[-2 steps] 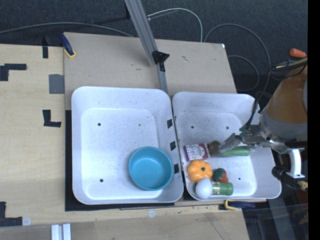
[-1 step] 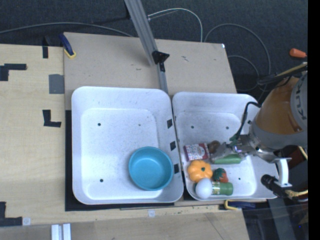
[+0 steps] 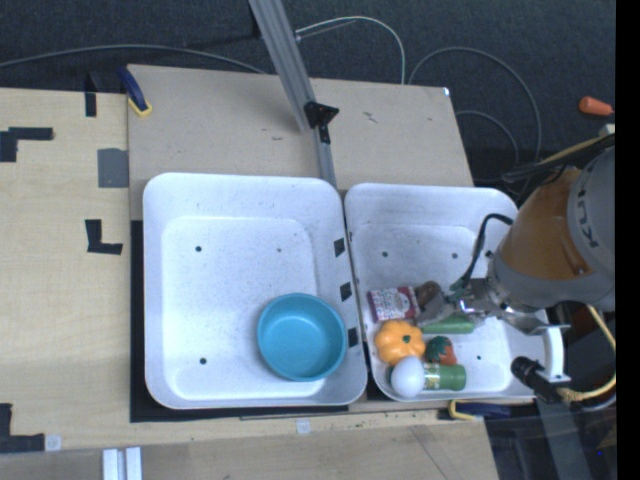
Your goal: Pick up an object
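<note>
My gripper [image 3: 456,306] is low in the right bin [image 3: 420,218], down among a cluster of small objects at the bin's front. Right beside it lie a green stick-shaped item [image 3: 450,324] and a brown lump [image 3: 430,293]. To their left is a red and white packet [image 3: 390,301]. In front of that sit a small orange pumpkin [image 3: 398,341], a white ball [image 3: 407,376], a green bottle [image 3: 446,376] and a red and green piece [image 3: 439,349]. The arm's wrist hides what lies under the gripper.
In the left bin [image 3: 200,208] a blue bowl [image 3: 300,335] stands near the front right corner. A grey pole [image 3: 290,58] slants in from the top to the wall between the bins. Cables lie on the dark floor behind the bench.
</note>
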### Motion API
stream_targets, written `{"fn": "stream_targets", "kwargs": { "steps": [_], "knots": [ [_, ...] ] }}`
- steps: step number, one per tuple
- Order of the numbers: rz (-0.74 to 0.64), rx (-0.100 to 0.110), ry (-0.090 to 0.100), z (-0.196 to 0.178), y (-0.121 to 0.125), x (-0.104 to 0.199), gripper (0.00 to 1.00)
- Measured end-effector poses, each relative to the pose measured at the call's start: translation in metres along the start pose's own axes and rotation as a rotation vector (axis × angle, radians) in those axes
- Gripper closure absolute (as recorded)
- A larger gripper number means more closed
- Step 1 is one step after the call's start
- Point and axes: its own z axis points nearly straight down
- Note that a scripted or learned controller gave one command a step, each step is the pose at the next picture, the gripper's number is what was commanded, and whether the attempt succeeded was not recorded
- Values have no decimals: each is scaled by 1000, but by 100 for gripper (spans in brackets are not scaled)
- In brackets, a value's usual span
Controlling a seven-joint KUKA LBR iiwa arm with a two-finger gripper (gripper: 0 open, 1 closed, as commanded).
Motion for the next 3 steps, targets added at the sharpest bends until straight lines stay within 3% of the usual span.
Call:
{"fn": "stream_targets", "kwargs": {
  "steps": [1,3],
  "knots": [
    [-2,1,2,-11,0,1,100],
    [-1,-7,-1,-135,8,-2,100]
  ]
}}
